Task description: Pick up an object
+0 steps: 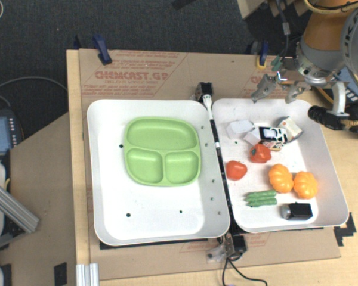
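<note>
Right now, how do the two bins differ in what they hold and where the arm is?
The left bin holds one green divided plate; the right bin holds many small things: two orange peppers, two red items, a green pod, a black block. The gripper hangs over the right bin's far rim, away from the left bin. Both are shallow, white, side by side.

Grey arm (334, 25) with orange band reaching in from the upper right, gripper (279, 90) hanging over the far edge of the right bin, fingers spread apart, nothing between them
</note>
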You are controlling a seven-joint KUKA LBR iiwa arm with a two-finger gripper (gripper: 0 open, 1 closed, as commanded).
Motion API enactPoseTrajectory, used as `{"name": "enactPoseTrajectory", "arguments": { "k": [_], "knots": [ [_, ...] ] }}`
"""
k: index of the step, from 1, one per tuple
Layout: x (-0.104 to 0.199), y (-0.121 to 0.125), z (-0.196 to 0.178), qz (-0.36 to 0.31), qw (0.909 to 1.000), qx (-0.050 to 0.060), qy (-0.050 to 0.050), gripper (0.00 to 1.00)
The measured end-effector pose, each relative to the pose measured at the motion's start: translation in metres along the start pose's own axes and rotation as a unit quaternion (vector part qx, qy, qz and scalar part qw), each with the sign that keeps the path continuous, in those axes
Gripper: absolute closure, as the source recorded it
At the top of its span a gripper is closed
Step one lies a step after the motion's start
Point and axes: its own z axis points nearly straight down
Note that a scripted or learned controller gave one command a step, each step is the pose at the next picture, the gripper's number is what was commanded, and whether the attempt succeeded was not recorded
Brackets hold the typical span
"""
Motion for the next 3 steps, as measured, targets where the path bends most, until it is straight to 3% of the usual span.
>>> {"name": "enactPoseTrajectory", "arguments": {
  "k": [1, 2, 3],
  "knots": [
    [0.059, -0.053, -0.097, -0.002, 1.0000, 0.002, 0.002, 0.00],
    [0.108, -0.114, -0.105, -0.001, 1.0000, 0.009, 0.003, 0.00],
    [0.193, -0.184, -0.159, -0.004, 1.0000, 0.006, 0.003, 0.00]
  ]
}}
